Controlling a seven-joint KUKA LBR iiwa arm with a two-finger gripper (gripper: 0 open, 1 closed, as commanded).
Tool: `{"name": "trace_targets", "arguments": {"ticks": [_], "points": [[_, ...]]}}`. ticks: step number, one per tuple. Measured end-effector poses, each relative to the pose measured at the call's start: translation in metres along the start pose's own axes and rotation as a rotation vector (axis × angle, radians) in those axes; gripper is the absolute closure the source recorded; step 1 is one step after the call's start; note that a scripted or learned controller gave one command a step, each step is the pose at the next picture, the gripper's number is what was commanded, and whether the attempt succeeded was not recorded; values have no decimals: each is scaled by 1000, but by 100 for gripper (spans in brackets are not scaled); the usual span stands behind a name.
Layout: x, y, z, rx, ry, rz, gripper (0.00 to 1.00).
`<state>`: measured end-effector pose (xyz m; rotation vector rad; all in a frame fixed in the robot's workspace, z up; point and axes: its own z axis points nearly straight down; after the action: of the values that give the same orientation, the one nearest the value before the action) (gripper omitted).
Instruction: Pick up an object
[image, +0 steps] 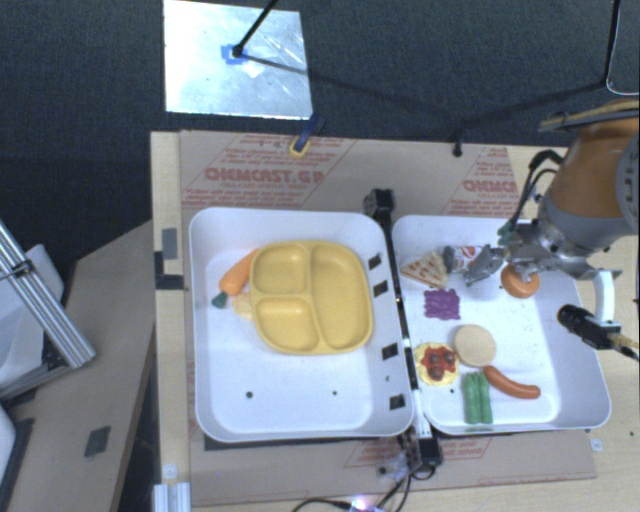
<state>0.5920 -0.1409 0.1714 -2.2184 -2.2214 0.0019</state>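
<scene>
Dark carpet surrounds a cardboard-topped bench (250, 160) bearing two shallow white bins. Left white bin (210, 400) holds a yellow three-compartment plastic plate (305, 297) with an orange toy carrot (238, 271) touching its left edge. Right white bin (580, 395) holds the candidate objects: a pizza-slice toy (425, 268), a purple flat piece (441, 303), a round beige bun (475, 344), a small round pizza toy (436, 362), a red sausage (512, 383), green bean pods (477, 398) and an orange round fruit (519, 283).

Two-finger metal gripper (484, 265) hangs low over the bin's upper area, between the pizza slice and the fruit. Finger opening: cannot be determined; nothing visibly held.

Risk: descent between these two objects may close on air or knock the round fruit rolling.
</scene>
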Motion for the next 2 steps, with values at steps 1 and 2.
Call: {"name": "trace_targets", "arguments": {"ticks": [1, 2], "points": [[-2, 5, 61, 1, 0, 0, 0], [-1, 7, 84, -7, 0, 0, 0]]}}
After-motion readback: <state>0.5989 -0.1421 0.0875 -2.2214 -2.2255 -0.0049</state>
